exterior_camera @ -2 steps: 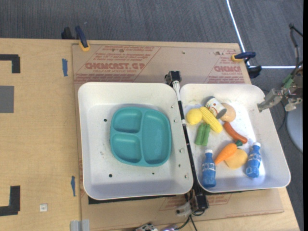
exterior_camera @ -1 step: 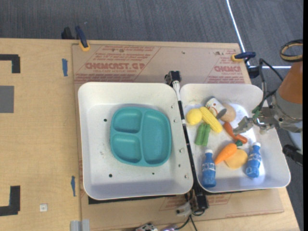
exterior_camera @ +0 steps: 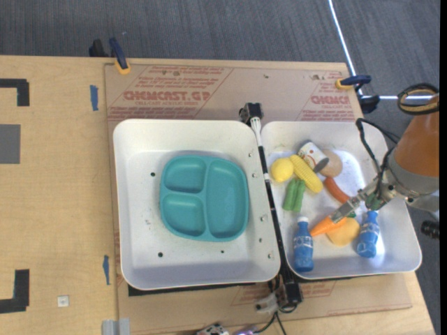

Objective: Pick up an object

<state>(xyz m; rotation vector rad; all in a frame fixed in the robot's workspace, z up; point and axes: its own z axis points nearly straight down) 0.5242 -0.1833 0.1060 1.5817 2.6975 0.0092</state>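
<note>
- The hand (exterior_camera: 356,206) sits low in the right bin (exterior_camera: 401,260), reaching in from the right, with its tips among the toys at the near right of the pile.
- Whether its grip is open or closed cannot be told; the tips are small and blurred against the clutter, and nothing is clearly seen between them.
- Possible targets lie close around it: a carrot (exterior_camera: 323,225) and a yellow round piece (exterior_camera: 340,234) just beside the tips, and a blue bottle (exterior_camera: 368,236) right under the wrist.
- A second blue bottle (exterior_camera: 302,245), a green pod (exterior_camera: 293,194), a corn cob (exterior_camera: 306,173) and a lemon (exterior_camera: 281,169) lie farther left.
- The left bin (exterior_camera: 133,208) carries a teal divided plate (exterior_camera: 204,195), well apart from the work.
- To do this step well, my judgement is to settle on one item, likely the carrot or the yellow piece, and centre the tips over it before closing.
- The crowding is the risk: a neighbour could be pinched or nudged aside, so a straight descent and a slow lift seem wise.
</note>
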